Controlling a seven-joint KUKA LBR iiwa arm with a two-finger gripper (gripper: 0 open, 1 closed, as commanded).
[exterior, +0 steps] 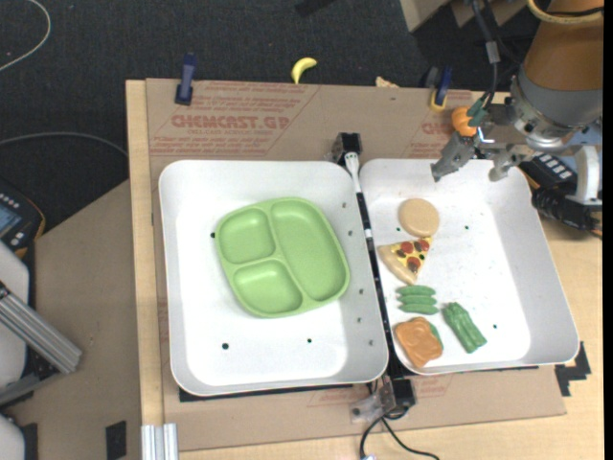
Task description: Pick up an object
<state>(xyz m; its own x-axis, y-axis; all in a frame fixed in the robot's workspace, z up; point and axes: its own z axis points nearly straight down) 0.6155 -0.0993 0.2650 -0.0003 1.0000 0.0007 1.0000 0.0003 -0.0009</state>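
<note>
Here, five food items — one green tray, pincer spread.

Gripper hanging open over the right bin, nothing in it.
Cookie, pizza slice below; green tray left.

Arm: one unit, grey with an orange band above the wrist, entering at the upper right and angled down and leftward. Gripper: two grey fingers spread apart, tips pointing down and toward the viewer, nothing between them. Wrist: metallic collar below the orange band, dark cables running alongside it.
</note>
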